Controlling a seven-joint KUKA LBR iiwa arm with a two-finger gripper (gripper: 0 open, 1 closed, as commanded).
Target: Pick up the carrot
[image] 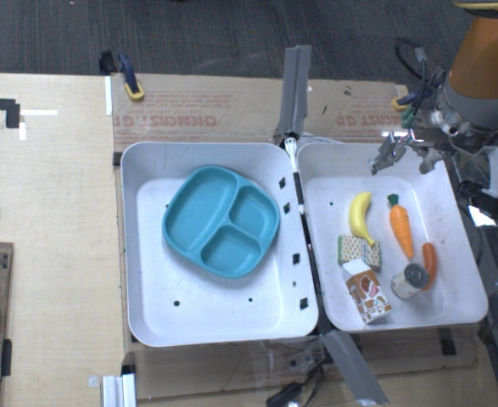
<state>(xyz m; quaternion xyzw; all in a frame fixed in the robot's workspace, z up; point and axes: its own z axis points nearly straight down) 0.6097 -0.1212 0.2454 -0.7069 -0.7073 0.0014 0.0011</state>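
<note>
The orange carrot point(400, 229) with a green top lies in the right bin point(452, 316), its green end pointing to the far wall. My gripper point(406, 157) hovers over the far part of that bin, beyond the carrot's green end and apart from it. Its two fingers are spread open with nothing between them.
Left of the carrot lies a yellow banana point(360, 216); below it are a green patterned block point(355, 249) and a small carton point(367, 295). A red piece point(429, 261) and a small round jar point(411, 281) sit right of the carrot's tip. A blue divided plate point(221, 220) lies in the left bin point(142, 253).
</note>
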